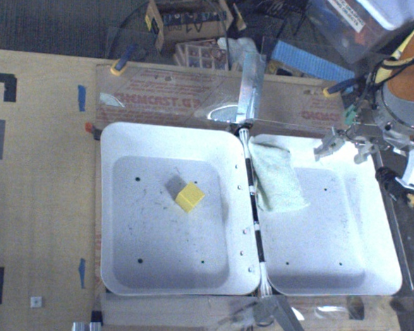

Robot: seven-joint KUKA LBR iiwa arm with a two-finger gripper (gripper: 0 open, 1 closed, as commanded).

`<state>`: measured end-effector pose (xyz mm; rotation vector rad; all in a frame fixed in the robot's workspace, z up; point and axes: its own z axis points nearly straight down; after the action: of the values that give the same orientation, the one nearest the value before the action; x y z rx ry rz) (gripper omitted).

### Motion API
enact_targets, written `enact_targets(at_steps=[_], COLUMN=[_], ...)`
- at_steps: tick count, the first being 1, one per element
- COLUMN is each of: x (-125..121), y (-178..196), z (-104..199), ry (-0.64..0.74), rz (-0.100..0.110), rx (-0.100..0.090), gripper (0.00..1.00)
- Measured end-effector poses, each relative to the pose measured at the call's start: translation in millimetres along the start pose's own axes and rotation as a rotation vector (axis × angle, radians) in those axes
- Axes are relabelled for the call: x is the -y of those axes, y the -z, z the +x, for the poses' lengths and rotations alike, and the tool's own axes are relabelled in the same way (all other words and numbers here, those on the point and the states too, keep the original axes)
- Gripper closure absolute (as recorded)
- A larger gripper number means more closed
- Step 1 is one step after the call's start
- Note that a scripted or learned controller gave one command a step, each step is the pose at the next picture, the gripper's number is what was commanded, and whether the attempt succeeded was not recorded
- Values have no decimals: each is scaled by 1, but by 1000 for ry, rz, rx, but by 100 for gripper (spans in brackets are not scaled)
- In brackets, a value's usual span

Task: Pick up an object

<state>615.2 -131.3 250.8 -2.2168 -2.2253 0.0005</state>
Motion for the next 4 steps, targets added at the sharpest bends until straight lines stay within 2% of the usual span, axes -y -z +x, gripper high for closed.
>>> enact_targets(at_steps=[1,2,3,4], x=[15,53,9,10], y=[1,28,-51,-129], z=[27,160,204,239], ry=[-54,368,674,587], rz=[2,1,-1,-48], rx=[-1,0,0,3], gripper=[0,0,0,0])
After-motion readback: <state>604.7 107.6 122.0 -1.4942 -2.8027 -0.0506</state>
